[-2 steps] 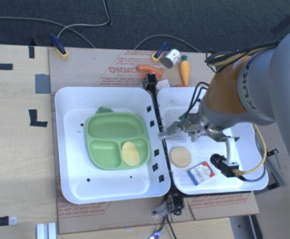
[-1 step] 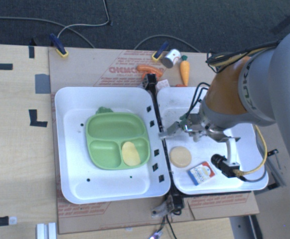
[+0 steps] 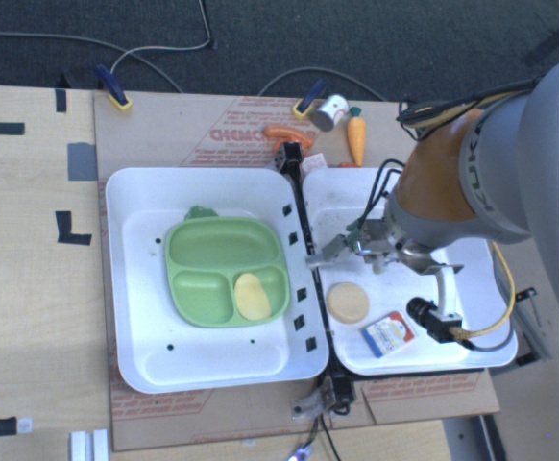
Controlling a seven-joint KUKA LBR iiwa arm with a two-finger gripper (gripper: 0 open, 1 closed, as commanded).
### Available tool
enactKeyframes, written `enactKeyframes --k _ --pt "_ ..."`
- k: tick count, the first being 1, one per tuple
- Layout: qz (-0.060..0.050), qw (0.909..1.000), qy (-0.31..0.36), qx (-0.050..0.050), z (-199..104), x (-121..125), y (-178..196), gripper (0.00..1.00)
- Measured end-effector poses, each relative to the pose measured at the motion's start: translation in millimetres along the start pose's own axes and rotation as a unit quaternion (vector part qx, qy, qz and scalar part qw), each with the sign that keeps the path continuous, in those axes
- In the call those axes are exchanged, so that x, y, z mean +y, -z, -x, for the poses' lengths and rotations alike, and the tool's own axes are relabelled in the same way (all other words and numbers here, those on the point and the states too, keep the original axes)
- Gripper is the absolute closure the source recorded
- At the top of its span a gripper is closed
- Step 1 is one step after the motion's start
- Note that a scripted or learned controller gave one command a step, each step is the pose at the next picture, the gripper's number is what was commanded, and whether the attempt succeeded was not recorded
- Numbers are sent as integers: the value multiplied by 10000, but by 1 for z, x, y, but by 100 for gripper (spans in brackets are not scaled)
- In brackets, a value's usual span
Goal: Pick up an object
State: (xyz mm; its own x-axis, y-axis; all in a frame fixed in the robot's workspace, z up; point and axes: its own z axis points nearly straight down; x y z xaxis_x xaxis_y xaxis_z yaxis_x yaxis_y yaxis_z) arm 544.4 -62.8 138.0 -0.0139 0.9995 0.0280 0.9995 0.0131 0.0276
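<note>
1. The fingers sit at the tip of the gripper (image 3: 342, 249), low over the right bin (image 3: 472, 358) near its left wall. From this angle I cannot tell whether they are apart or together, and nothing shows between them.
2. The arm (image 3: 452, 176) comes in from the right. Its orange band bears dark letters that are turned sideways and partly cut off, so I cannot read them with confidence.
3. The nearest things to pick lie in the right bin. A round tan disc (image 3: 348, 302) rests just below the gripper, apart from it.
4. A small packet (image 3: 388, 334) in white, red and blue lies just right of the disc and lower. Its print is too small to read.
5. The left bin (image 3: 126, 257) holds a green plate (image 3: 224, 248) with three compartments. A yellow oval piece (image 3: 253, 296) lies in the lower right one.
6. A small green bit (image 3: 201, 212) peeks out at the plate's top edge.
7. Behind the bins a carrot (image 3: 355, 138), a white cylinder (image 3: 332, 111) and an orange-red item (image 3: 289, 134) lie on cardboard (image 3: 193, 128).
8. The cardboard carries red print behind the left bin. It begins with "CH", and the rest is unclear.
9. Two blue and yellow clamps grip the cardboard's far edge, one (image 3: 112, 86) at its left corner and one (image 3: 309, 101) near the cylinder.
</note>
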Motion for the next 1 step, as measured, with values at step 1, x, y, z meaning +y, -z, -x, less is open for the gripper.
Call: enactKeyframes --k 1 --pt "0 10000 1 0 0 0 0 0"
